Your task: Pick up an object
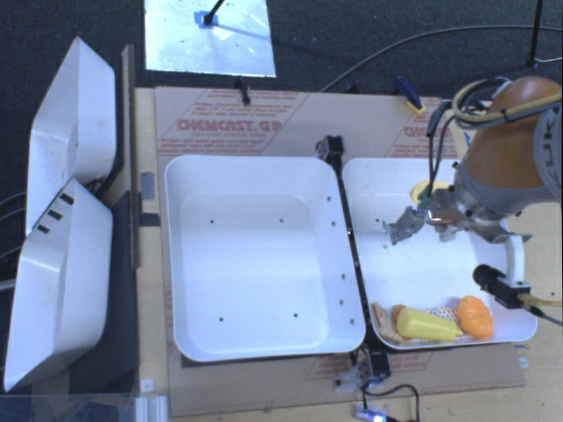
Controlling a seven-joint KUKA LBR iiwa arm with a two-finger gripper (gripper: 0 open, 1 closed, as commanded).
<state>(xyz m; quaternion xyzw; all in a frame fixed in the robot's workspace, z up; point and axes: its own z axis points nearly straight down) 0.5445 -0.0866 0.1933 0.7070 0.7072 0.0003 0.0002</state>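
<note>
A dark carpeted floor (pixel 369 16) surrounds a bench topped with a tan printed cardboard sheet (pixel 264 117), on which two shallow white plastic bins sit side by side, their inner rims meeting along a black divider strip (pixel 346 227). The left-hand white bin (pixel 255 253) shows only its bare floor with small dark holes. The right-hand white bin (pixel 413 271) holds a cluster of items along its near edge: an elongated yellow plastic object (pixel 427 325), a round orange fruit-shaped object (pixel 475 316) just beside it to the right, a small brown-orange piece (pixel 398 312) touching the yellow object's left end, and a pale patterned piece (pixel 442 311) between the yellow and orange items. A partly hidden yellow item (pixel 425 190) lies near the far wall of this bin, under the arm.

The grey arm with its orange band (pixel 519 139) reaches in from the right, and its two-finger metal gripper (pixel 405 227) hangs over the middle of the right-hand bin, well apart from the cluster at the near edge. Whether its grip is spread or pressed together cannot be told; nothing is visibly between them. Two spare white bins (pixel 66 227) stand stacked off the bench at the left, and a square shiny metal plate (pixel 209 25) lies on the floor beyond the bench.
</note>
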